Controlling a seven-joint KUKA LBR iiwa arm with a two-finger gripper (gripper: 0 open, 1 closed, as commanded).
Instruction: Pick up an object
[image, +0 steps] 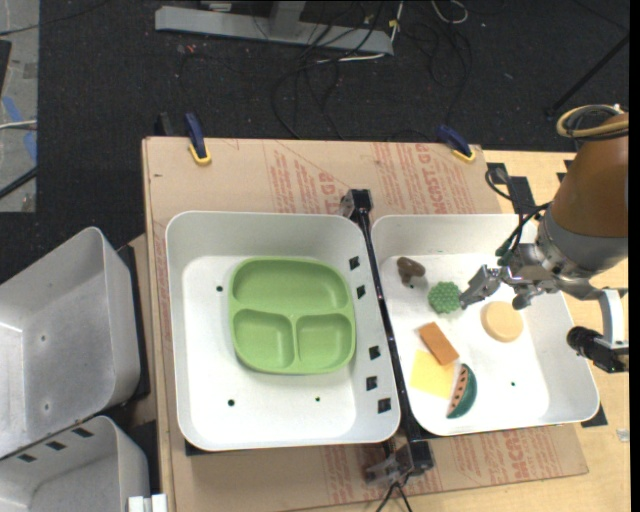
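Observation:
In the right bin (560, 395) lie a small brown piece (410, 268), a green broccoli-like toy (445, 297), a tan round disc (502, 323), an orange block (438, 343), a yellow square (430, 378) and a watermelon slice (462, 391). My gripper (501, 291) hangs over the bin's upper middle, between the green toy and the tan disc. Its fingers are spread open with nothing between them. One fingertip (477, 289) points toward the green toy, just to its right.
The left bin (200, 400) holds a green divided plate (293, 315). A black divider (378, 330) runs between the two bins. Grey tubs (60, 330) stand off the bench at the left. The arm's body (595, 200) looms over the right bin's far right corner.

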